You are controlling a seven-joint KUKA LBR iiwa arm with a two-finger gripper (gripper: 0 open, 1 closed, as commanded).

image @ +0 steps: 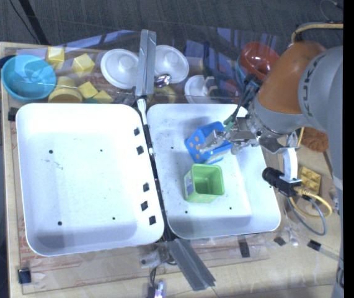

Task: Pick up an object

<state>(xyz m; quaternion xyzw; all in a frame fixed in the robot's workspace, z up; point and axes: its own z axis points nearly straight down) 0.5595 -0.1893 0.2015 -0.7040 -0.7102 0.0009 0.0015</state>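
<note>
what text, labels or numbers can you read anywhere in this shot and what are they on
No text, brand, number or sign can be read.
Blue block in the right bin: dark dots, no letters.
Green cup: no marking to be seen.
Blue bowl, yellow blocks and white bowls behind the bins: nothing legible at this size.
Gripper: no label can be made out.

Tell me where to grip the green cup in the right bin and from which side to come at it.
Probably best to take the green cup by one wall of its rim, coming from above: it sits with its square mouth facing up, so one finger can go inside and one outside. The near wall looks safest, farthest from the blue object and the end effector beside it.
</note>
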